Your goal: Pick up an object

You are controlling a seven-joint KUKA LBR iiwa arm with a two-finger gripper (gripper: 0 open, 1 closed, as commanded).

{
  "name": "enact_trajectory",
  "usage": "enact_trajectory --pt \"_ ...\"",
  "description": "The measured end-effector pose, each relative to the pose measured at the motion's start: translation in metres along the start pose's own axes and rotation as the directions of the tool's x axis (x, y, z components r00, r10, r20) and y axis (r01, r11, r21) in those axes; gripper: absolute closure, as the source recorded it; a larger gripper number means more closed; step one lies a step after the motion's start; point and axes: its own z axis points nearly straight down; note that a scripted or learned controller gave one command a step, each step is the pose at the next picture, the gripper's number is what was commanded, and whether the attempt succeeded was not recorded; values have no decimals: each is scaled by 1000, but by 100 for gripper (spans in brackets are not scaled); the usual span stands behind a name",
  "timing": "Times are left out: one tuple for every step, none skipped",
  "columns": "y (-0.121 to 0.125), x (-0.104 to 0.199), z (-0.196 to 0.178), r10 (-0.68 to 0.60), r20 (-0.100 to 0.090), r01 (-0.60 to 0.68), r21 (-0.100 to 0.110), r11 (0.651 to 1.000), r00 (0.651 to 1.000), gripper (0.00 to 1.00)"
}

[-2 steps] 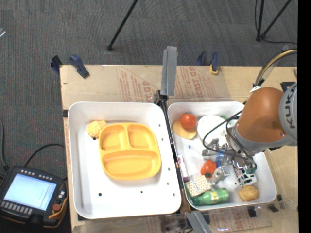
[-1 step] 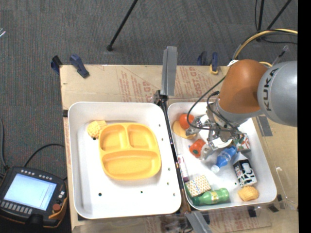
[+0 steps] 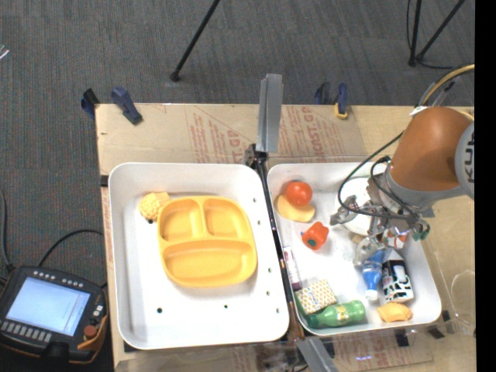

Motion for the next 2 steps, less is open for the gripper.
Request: enact_trajectory --pt "31 52 0 -111 0 111 3 994 994 0" --pt "11 92 1 -260 4 260 -10 965 965 0"
